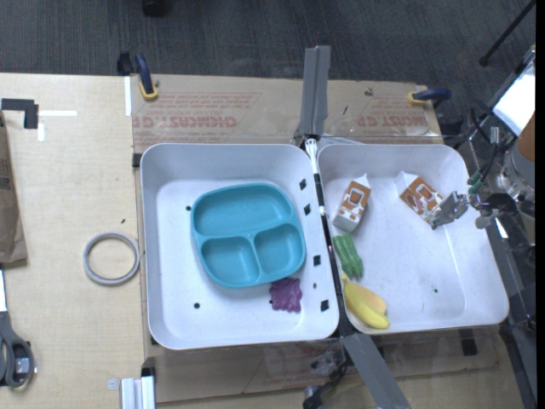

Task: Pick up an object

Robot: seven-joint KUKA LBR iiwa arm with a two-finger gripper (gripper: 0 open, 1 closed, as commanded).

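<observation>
Cartons and fruit lie in the right bin (477, 313): a small carton (352, 206) near the divider, a second carton (418, 195) toward the far right, a green piece (348, 256) and a banana (366, 305). Just beside the second carton sits the tool (449, 210); whether it grips anything cannot be told.
</observation>
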